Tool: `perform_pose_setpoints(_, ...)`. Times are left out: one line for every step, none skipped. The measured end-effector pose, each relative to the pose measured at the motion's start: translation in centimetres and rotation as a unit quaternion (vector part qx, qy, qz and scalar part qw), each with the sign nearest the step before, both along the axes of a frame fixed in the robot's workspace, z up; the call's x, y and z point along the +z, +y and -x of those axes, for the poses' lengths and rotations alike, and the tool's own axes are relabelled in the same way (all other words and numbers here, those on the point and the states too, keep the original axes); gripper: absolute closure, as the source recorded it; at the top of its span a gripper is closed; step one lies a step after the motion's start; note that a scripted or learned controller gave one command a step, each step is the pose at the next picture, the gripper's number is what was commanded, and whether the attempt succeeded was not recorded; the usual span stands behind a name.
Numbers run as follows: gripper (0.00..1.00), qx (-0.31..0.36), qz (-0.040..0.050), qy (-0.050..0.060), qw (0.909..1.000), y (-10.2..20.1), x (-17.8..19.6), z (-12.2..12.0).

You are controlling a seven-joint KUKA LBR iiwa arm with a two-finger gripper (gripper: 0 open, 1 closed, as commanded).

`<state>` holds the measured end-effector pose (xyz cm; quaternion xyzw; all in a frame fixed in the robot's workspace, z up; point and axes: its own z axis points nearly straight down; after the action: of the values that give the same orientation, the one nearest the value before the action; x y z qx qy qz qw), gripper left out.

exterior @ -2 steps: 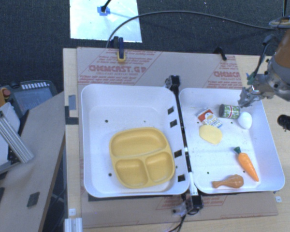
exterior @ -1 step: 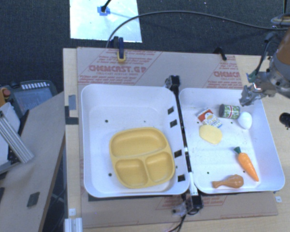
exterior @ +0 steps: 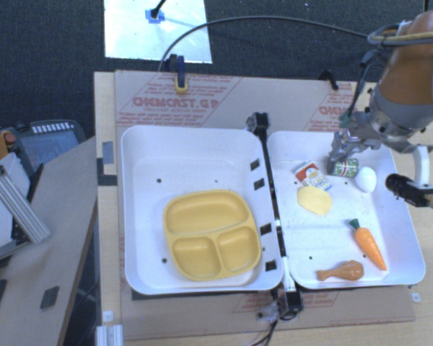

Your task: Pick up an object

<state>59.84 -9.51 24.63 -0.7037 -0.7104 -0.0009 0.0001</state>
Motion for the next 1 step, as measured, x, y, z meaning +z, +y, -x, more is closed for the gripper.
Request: perform_pose_setpoints(1.00,-0.001,0.0001,0.001,1.0000,4.95,-1.11,1.64)
